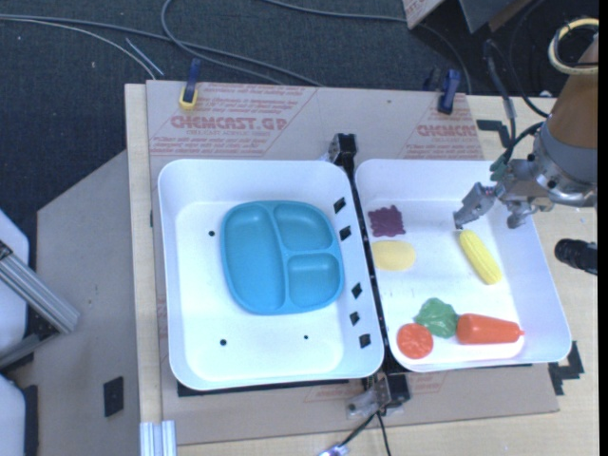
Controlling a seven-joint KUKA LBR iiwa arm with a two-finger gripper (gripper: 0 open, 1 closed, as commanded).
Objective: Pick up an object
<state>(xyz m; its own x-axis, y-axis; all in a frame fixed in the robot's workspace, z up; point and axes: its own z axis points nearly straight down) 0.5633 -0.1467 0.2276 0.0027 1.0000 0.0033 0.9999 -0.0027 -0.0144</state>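
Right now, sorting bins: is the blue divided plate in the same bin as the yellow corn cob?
No, blue divided plate lies left; yellow corn cob right.

Red "CHEMCAST GP" print on brown board (233,122) beneath bins

Dark carpet floor (85,74) — cables (218,27) trailing across it.

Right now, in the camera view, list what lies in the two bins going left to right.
Blue divided plate → purple grapes and, below them, the yellow lemon → red tomato → green broccoli → corn cob and orange carrot, about level across.
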